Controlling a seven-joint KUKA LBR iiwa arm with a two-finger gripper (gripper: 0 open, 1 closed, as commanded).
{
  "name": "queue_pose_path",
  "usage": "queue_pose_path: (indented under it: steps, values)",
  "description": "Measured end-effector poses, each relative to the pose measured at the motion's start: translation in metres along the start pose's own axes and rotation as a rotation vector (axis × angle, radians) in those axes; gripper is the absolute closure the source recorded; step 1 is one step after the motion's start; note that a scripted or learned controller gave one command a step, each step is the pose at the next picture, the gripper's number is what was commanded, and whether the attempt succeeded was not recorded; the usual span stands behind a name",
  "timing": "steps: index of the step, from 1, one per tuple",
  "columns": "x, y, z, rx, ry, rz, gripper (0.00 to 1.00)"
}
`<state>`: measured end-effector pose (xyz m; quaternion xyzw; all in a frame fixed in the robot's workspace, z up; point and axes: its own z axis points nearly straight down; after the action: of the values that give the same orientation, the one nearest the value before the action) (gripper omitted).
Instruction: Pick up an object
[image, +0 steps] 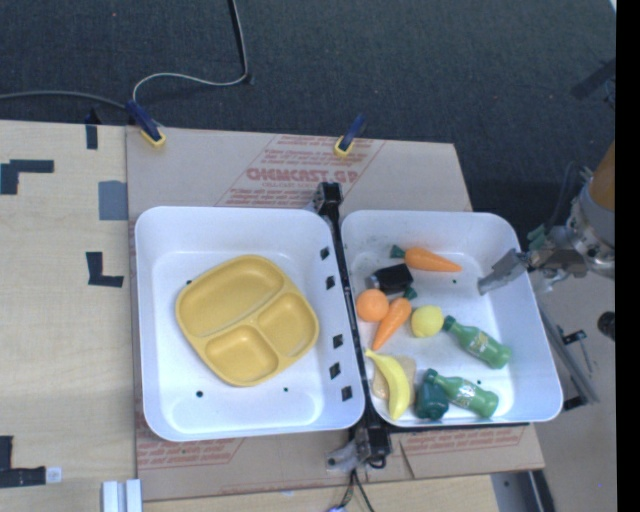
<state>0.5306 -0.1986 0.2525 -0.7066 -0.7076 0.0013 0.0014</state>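
The right bin (520, 400) holds several toy foods: a carrot (432, 261) at the back, a black block (392, 277), an orange ball (371, 305), a second carrot (393, 322), a yellow lemon (427, 320), a light green bottle (478, 343), a banana (392, 382) and a dark green bottle (455, 393). My gripper (515, 265) hangs over the bin's right rim, to the right of the back carrot and apart from every object. Nothing is seen held in it.
The left bin (160, 400) holds a yellow divided plate (248, 318). A black divider (340, 300) runs between the bins. Both stand on a cardboard sheet (290, 170) clipped at its far edge. The arm's wrist (590, 235) enters from the right.
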Motion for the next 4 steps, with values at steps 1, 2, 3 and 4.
queue_pose_path:
  steps: [1,2,3,4]
  values:
    - [0.057,0.047,0.168,-0.003,0.001,0.0,0.0]
    - [0.056,0.048,0.16,-0.004,-0.002,0.0,1.0]
    - [0.056,0.048,0.16,-0.004,-0.002,0.0,0.0]
    - [0.073,0.133,0.17,0.03,0.001,-0.005,0.0]
